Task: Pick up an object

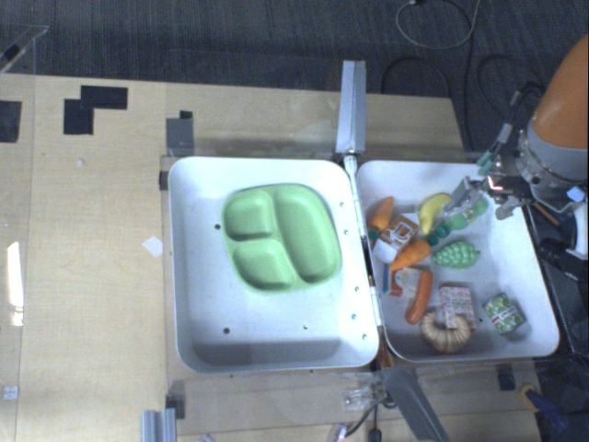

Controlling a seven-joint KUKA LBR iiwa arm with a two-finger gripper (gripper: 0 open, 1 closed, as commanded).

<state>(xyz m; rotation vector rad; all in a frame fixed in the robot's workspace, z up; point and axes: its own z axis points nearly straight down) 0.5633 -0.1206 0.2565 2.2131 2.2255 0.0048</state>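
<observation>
The right bin (538,274) holds several toy foods. Among them are a yellow banana (433,211), an orange carrot (411,253), a knobbly green piece (456,254), a red sausage (420,296), a tan ring-shaped pastry (446,333) and a small green carton (503,313). My gripper (467,203) hangs over the bin's upper part, just right of the banana and above the knobbly green piece. A pale green object (471,212) sits right under it, and I cannot tell whether the two are touching.
The left bin (198,247) holds a green divided plate (281,236). A metal rail (351,109) runs up between the bins at the back. Another orange piece (380,214) and a small printed box (398,234) lie by the right bin's left wall. Cables (442,17) trail behind.
</observation>
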